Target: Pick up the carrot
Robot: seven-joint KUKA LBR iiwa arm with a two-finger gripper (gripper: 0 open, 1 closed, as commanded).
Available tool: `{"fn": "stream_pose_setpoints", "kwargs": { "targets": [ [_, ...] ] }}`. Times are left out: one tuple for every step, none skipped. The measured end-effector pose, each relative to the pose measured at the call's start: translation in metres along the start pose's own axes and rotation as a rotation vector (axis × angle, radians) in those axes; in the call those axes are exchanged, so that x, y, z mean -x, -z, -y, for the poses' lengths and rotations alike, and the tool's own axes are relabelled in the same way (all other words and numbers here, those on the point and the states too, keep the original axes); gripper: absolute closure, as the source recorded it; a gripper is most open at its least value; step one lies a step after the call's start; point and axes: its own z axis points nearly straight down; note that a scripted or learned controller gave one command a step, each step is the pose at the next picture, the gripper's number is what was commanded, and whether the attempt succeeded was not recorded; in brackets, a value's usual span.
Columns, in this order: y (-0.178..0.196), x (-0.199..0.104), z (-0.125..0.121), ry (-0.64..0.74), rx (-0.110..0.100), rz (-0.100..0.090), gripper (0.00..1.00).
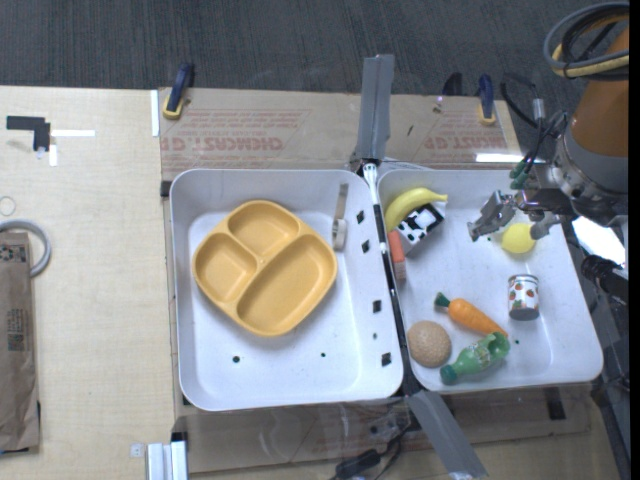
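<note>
1. Two white bins side by side on the bench: left bin (pixel 200 368), right bin (pixel 570 363).
2. In the left bin, a yellow plate (pixel 264 266) with three sections, near the middle.
3. Also in the left bin, a small grey metal piece (pixel 340 223) close to the right wall.
4. In the right bin, the carrot (pixel 472 315), orange with a small green top, lying flat and a bit slanted in the lower middle part.
5. Just below the carrot, a green bottle (pixel 475 359) lying on its side, very close to the carrot's tip.
6. Left of the green bottle, a round brown ball-like thing (pixel 429 343), touching or almost touching the bottle's end.
7. Right of the carrot, a small can (pixel 523 297) with a picture label, standing up, near but apart from the carrot.
8. Near the top left of the right bin, a banana (pixel 410 204), with a black and white toy (pixel 419 224) just below, touching or nearly so.
9. Along the left wall of the right bin, a thin orange-red stick (pixel 398 258).
10. At the top right of the right bin, the gripper (pixel 510 218), hanging over a yellow ball-like fruit (pixel 518 239).
11. Gripper fingers spread apart, with nothing pinched between them.
12. Gripper well apart from the carrot, up and to the right of it.
13. Behind the bins, a flat cardboard sheet (pixel 260 133) with red letters, held by blue and yellow clamps (pixel 179 90).
</note>
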Motion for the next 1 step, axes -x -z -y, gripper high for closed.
{"fn": "stream_pose_setpoints", "kwargs": {
  "targets": [
    [-0.1276, -0.0006, 0.0224, -0.024, 0.000, -0.001, 0.00]
  ]
}}
